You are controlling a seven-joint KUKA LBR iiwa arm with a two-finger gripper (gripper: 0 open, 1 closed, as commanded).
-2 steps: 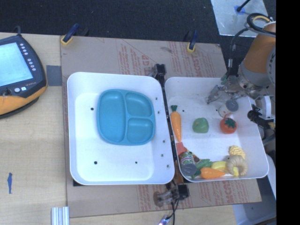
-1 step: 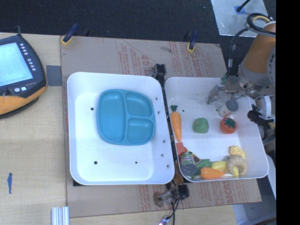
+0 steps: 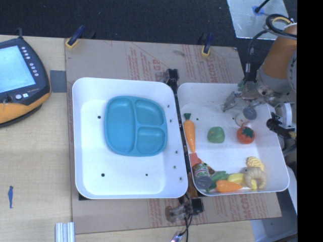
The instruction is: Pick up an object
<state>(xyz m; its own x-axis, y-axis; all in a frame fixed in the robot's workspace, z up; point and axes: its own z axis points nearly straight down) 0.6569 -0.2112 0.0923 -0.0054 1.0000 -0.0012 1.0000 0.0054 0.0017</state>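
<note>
Fingers point(image 3: 233, 104) of the gripper point(image 3: 243, 103) were spread wide, holding nothing, low over the right bin point(image 3: 202, 91) near its back wall. Toy tomato point(image 3: 246, 134) lay just in front, w/ green pepper point(image 3: 216, 134) beside it. Approach step, probably; next needs lowering and closing.

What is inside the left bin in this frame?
The left bin holds a blue divided plate, lying flat. The bin floor beneath the plate is covered, so anything under it cannot be seen.

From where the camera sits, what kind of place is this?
Probably a robot test bench in a lab: a grey-and-orange arm reaches over two white bins, toy food such as a carrot fills one, and a control tablet lies nearby.
</note>
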